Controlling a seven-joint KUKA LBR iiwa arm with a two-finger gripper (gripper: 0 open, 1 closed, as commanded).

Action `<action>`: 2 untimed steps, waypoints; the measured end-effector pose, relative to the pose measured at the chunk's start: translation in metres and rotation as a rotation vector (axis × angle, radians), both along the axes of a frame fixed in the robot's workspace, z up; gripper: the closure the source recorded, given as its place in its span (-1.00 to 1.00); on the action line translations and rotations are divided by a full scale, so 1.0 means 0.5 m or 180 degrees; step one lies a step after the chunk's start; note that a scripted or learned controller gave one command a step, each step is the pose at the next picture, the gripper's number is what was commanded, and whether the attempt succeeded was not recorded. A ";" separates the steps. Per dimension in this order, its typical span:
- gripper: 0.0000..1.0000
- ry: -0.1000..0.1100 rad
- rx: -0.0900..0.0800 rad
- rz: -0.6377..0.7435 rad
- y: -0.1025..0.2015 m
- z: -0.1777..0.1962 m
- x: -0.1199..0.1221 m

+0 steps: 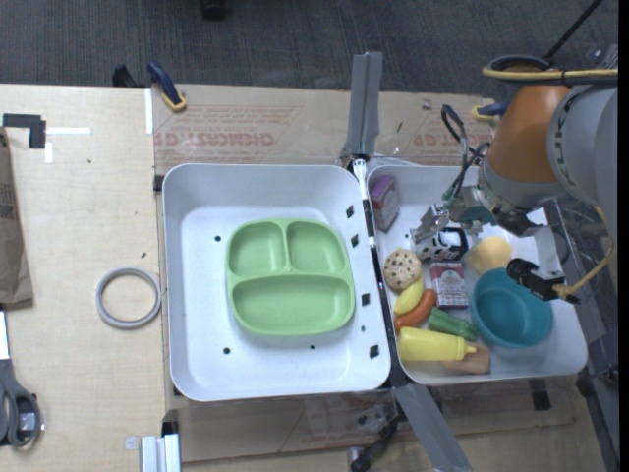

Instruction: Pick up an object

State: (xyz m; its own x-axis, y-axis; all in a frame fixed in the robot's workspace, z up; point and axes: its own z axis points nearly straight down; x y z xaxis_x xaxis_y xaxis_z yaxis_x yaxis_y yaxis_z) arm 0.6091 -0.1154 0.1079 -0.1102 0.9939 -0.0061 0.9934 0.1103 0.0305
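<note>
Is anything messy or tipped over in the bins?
Yes, a little. The right bin is a jumble: the yellow bottle lies on its side beside the blue bowl. The green tray sits flat and neat.

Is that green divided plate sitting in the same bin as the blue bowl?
No. The green plate lies in the left bin, while the blue bowl sits in the right bin among the toy foods.

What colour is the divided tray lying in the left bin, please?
Pale green, in the camera view: the divided tray.
</note>
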 end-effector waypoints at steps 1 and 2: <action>-1.00 0.0003 -0.0003 0.0060 -0.021 0.000 0.013; 1.00 -0.0035 -0.0004 0.0066 -0.019 0.028 0.020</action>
